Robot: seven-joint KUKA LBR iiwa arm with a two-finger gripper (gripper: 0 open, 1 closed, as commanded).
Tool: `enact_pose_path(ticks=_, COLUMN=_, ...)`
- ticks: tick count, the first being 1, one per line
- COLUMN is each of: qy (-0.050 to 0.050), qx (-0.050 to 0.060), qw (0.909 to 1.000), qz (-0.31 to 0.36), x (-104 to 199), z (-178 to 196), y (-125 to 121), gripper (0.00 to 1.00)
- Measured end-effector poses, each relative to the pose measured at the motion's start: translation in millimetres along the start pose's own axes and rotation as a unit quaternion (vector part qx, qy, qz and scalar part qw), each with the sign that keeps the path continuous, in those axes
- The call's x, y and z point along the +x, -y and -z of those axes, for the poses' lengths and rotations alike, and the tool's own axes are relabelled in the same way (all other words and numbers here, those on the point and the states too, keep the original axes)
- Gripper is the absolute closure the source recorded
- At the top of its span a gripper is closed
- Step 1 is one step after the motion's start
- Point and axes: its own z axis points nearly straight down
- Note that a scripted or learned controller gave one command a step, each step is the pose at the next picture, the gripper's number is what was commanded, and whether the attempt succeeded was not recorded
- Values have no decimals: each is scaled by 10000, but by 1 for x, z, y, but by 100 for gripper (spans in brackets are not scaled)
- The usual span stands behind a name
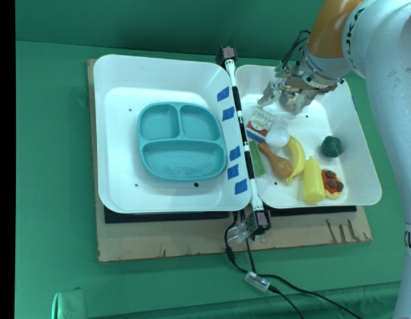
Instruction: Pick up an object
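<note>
Near the front edge of the right white bin [364, 191] lie a yellow squeeze bottle [313, 181] and a small pizza slice toy [333, 183]. Farther back sit a brown drumstick [276, 160], a yellow banana [297, 157], a dark green lump [332, 146] and a small printed carton [259, 123]. The tool [287, 98] hangs over the bin's back edge; whether it is released or clenched cannot be told.

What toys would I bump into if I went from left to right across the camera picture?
Teal divided plate → small milk carton → chicken drumstick → yellow mustard bottle → pizza slice. The banana, white cup and green broccoli overlap these, so I left them out.
</note>
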Motion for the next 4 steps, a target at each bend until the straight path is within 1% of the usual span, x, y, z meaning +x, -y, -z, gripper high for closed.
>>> enact_pose_path(ticks=1, qy=-54, qx=529, qw=9985, qz=-83, x=-2, z=-1, y=-32, gripper=0)
enact_pose_path(ticks=2, qy=-96, qx=530, qw=9985, qz=-79, x=-7, z=-2, y=-32, gripper=0)
enact_pose_path(ticks=3, qy=-55, qx=524, qw=9986, qz=-91, x=-4, z=-2, y=-32, gripper=0)
enact_pose_path(ticks=4, qy=-46, qx=523, qw=9986, qz=-95, x=-4, z=-2, y=-32, gripper=0)
